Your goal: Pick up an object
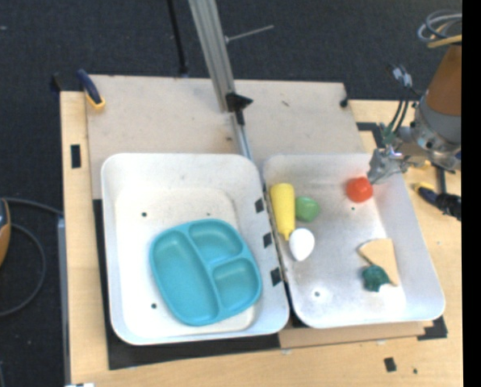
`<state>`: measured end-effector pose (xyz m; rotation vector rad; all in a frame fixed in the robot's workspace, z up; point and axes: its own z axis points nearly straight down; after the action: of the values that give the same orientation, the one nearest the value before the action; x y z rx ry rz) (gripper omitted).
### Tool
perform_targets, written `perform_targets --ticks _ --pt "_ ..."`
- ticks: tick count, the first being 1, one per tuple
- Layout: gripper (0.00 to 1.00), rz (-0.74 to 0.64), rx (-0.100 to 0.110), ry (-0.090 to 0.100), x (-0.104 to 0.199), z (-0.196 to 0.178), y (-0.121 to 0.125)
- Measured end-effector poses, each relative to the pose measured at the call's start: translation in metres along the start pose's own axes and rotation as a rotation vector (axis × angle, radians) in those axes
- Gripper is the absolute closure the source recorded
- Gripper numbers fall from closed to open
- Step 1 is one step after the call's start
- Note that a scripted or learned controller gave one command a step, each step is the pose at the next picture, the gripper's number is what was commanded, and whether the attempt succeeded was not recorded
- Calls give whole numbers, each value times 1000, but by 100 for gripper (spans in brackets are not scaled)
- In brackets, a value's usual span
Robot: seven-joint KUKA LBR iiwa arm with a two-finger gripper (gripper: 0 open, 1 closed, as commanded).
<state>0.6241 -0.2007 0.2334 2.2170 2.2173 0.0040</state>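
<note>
Camera view: red ball lies just beside the gripper, finger state unclear.

One fixed camera, up high over the bench, looking down at a slant and far enough back to take in both white bins: the left bin and the right bin. The arm enters at the frame's right edge, so both bins lie leftward of its gripper.
</note>
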Motion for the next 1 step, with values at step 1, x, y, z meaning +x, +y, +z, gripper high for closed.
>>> perform_targets --ticks 1 --pt "100 -6 4 3 53 -12 -7"
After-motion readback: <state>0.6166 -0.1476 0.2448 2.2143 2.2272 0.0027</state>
